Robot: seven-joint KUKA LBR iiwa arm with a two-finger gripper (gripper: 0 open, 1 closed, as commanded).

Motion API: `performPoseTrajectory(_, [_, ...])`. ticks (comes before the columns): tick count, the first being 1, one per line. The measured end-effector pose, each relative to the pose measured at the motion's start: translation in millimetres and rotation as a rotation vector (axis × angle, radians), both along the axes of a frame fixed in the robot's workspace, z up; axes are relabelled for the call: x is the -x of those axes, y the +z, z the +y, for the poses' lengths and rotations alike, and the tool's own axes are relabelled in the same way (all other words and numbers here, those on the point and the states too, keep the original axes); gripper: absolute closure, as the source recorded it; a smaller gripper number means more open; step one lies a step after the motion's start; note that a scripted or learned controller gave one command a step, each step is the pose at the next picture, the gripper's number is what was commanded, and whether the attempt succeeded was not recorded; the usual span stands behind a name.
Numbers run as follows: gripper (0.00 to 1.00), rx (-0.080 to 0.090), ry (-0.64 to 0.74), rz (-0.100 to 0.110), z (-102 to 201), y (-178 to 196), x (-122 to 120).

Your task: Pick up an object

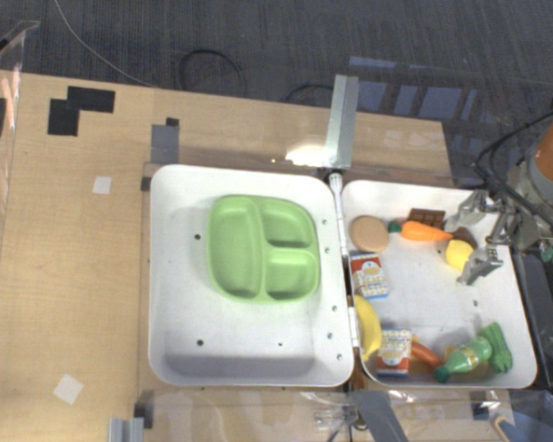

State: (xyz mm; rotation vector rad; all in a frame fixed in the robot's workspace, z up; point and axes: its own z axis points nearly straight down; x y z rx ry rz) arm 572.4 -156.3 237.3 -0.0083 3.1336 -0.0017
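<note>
A pale wooden bench stands on dark carpet and bears two shallow white bins side by side, with a metal post rising where they meet.

At the right bin's far right edge hangs the gripper, its two metal fingers spread well apart, one near the bin's upper rim and one lower. Between them sits a small yellow object, perhaps a lemon; whether either finger touches it cannot be told, and it seems to rest on the bin floor. The arm reaches in from the right, with its orange band just above the wrist.

Just left of the yellow piece lies an orange toy carrot with a green tip, and behind it a dark brown block. A round tan disc, like a cookie or bun, sits near the bin's upper left corner. Below it lies a small red and white carton. Along the left wall a banana lies lengthwise, and a second carton sits beside its lower end. A green bottle rests at a slant in the lower right corner, next to a small orange piece.

The left bin holds a light green divided tray with three compartments, lying flat near its middle.
</note>
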Motion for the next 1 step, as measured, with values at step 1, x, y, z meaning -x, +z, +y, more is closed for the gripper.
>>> performPoseTrajectory(1, [0.0,-0.002,0.095,0.011,-21.4,-121.2,40.7])
